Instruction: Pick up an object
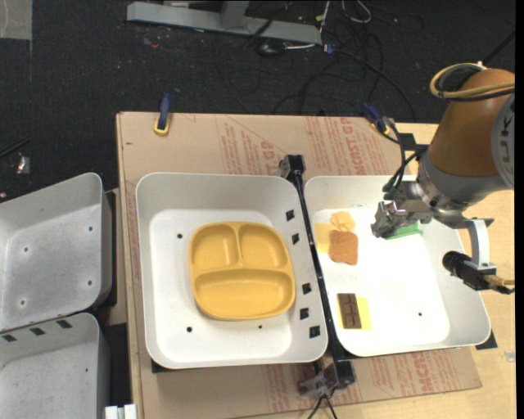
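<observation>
A dark speckled floor (pixel 74 90) fills the background, with cables and a grey metal bar (pixel 221 20) lying across the top. On it sits the surface (pixel 213 139), a pale brown board printed with faded red lettering, held at its far edge by two blue clamps (pixel 163 114). Two spare white trays (pixel 49 245) lie off to the left, cut by the picture's edge.

Two white bins rest side by side on the surface. The left bin (pixel 164 204) holds a yellow divided plate (pixel 242 271). The right bin (pixel 426 319) holds an orange-brown block (pixel 344 247) with a paler yellow crisp (pixel 341 220) touching its far end, and nearer the front a dark brown bar on a yellow card (pixel 351 311).

The arm (pixel 471 139) reaches in from the right, its top cut off. The gripper (pixel 391 219) hangs low over the far part of the right bin, just beside a green object (pixel 406 232) that the wrist mostly hides. Whether the fingers are spread or pressed together cannot be told.
</observation>
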`<control>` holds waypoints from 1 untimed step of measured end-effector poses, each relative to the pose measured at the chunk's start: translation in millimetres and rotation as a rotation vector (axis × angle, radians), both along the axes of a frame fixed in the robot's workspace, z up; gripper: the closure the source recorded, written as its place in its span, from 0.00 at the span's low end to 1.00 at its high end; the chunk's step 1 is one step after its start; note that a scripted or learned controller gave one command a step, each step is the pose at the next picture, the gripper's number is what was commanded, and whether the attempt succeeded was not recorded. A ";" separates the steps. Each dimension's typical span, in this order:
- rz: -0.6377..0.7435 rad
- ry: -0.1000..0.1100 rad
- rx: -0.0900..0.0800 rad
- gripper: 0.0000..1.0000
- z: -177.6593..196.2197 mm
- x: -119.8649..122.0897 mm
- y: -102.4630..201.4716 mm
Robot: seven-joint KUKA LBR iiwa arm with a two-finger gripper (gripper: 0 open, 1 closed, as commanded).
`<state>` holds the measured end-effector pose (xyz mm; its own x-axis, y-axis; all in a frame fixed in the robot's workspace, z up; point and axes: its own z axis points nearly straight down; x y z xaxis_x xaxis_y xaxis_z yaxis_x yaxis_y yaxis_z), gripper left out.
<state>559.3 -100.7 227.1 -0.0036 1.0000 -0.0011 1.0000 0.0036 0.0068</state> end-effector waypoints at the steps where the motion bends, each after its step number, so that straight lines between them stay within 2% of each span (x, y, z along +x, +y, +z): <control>1: -0.001 0.005 0.001 1.00 8.1 0.7 0.0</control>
